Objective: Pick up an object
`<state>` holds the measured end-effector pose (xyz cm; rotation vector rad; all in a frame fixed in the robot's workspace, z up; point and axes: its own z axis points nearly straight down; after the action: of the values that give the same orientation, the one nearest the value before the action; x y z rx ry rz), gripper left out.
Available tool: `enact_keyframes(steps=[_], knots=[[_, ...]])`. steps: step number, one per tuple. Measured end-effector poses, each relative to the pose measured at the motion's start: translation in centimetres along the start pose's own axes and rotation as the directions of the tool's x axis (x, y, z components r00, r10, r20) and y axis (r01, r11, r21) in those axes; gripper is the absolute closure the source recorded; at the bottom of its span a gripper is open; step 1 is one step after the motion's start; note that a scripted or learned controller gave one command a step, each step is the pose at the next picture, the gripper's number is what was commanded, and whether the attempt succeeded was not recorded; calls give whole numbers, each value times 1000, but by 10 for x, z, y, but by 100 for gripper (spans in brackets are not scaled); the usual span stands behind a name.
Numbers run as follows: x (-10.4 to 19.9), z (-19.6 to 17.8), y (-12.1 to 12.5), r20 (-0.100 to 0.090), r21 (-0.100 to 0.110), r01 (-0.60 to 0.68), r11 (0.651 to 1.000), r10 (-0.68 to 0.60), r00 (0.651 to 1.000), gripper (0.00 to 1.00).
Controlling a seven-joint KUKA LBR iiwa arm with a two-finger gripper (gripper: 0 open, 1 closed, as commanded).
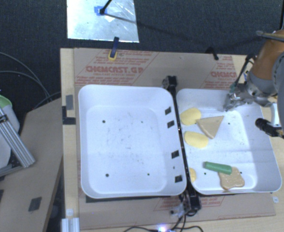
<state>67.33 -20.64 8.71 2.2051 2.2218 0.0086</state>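
So the gripper (pixel 232 102) hung over the back of the right bin (pixel 265 151), holding nothing; couldn't tell how it was set. Yellow pieces (pixel 191 115), a tan wedge (pixel 210 126), a green stick (pixel 217 167) and a tan cookie-shaped piece (pixel 231 179) sat in that bin.

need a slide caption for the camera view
KUKA arm's gripper hovers over the right bin holding yellow pieces, a tan wedge and a green stick.

two bins side by side — left bin (pixel 127 139), objects (pixel 209 126) in right bin (pixel 262 173)
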Motion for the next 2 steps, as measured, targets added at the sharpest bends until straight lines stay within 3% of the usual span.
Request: enact_keyframes(steps=[1,2], knots=[[70,-153,1,-3,-4,3,1000,-3,1000,100],[13,-245,-62,-1,8,-10,1000,10,1000,100]])
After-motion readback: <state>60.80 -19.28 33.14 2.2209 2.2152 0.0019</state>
